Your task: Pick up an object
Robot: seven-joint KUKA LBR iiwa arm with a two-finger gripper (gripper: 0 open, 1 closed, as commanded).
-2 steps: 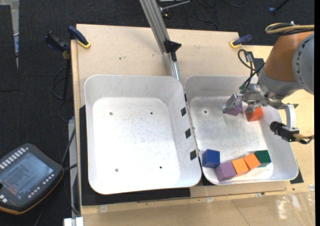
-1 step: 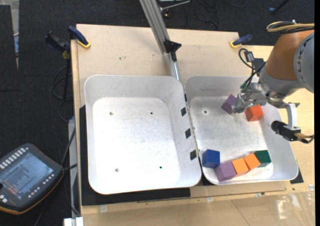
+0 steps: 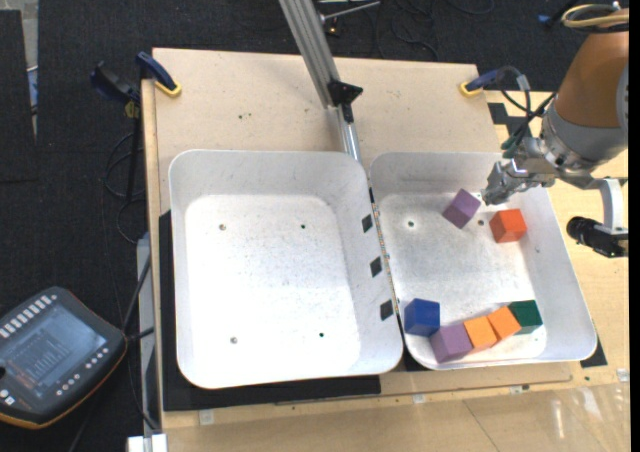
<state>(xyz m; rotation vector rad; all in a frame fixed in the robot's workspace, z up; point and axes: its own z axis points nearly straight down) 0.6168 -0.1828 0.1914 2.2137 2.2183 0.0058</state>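
Listing contents at this moment, with task status.

Counter (image 3: 260,90): pale board surface, centre of frame, carrying two shallow white plastic bins side by side.

Left bin (image 3: 185,240): centre-left of frame, speckled floor.

Right bin (image 3: 565,285): centre-right of frame, holding six blocks.
- Small light-purple cube (image 3: 462,208), upper middle of this bin, tilted on an edge or corner, apart from the others.
- Small orange-red cube (image 3: 508,225), just right of the light-purple cube, resting flat on the bin floor.
- Small blue cube (image 3: 422,316), lower left of this bin.
- Row along the lower rim, left to right: second purple cube (image 3: 450,341), orange cube (image 3: 481,330), dark-green cube (image 3: 524,316), each touching its neighbour.

Arm: grey with an orange upper section, entering from the right edge of the frame. Gripper (image 3: 497,192) low over the upper part of the right bin, between the light-purple cube and the orange-red cube, just beside both. Whether it is released or clenched cannot be told; the tip is too small and dark to read.

Task status: pick not achieved as far as shown. No block appears lifted clear of the bin, and none is visibly gripped. The light-purple cube's tilt suggests contact or a nudge, as a judgement only. Remaining: secure one block, likely one of the two nearest, and raise it from the bin.
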